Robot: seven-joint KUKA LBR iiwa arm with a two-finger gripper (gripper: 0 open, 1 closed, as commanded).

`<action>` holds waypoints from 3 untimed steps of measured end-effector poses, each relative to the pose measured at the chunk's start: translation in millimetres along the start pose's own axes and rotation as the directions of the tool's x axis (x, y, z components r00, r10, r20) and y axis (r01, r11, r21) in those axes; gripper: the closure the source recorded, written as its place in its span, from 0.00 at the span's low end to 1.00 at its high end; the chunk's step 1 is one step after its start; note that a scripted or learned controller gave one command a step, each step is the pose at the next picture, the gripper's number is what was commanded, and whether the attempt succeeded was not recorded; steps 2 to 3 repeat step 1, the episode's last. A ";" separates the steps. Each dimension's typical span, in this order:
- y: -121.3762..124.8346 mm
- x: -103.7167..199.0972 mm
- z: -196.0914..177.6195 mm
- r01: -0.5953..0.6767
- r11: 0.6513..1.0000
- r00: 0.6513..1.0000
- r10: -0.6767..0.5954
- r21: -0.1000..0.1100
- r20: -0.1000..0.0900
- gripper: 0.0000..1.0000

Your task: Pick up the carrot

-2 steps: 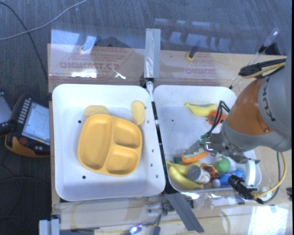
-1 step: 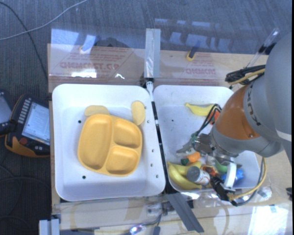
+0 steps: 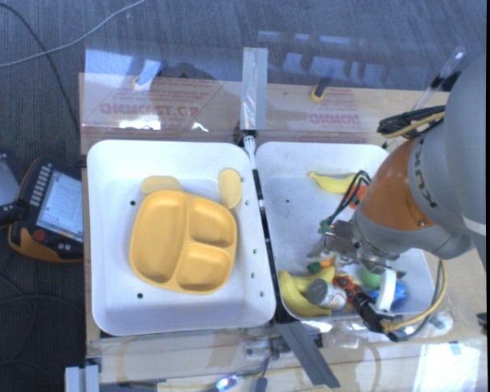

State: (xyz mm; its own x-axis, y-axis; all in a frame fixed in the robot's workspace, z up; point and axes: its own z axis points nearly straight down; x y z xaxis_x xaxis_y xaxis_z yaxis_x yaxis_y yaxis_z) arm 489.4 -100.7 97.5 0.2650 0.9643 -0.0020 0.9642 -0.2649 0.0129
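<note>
My arm reaches in from the right and hangs low over the right bin (image 3: 290,158). My end effector (image 3: 336,256) is down among the things piled in the near part of this bin, but my wrist covers it, so I cannot tell its state. The carrot (image 3: 321,263) seems to be the small orange piece with a green end just beside the end effector, above the yellow banana (image 3: 298,295); I cannot tell if they touch. A grey can (image 3: 318,289) lies on that banana. Another banana (image 3: 335,184) lies near the far wall. In the left bin (image 3: 106,219) rests a yellow divided tray (image 3: 184,242), and two pale yellow pieces lie at its far edge.
</note>
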 end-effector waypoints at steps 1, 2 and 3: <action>51.1 53.6 -83.3 0.017 1.000 1.000 -0.017 0.018 0.004 1.00; 51.1 53.6 -83.3 0.017 1.000 1.000 -0.017 0.018 0.004 1.00; 51.1 53.6 -83.3 0.017 1.000 1.000 -0.017 0.018 0.004 1.00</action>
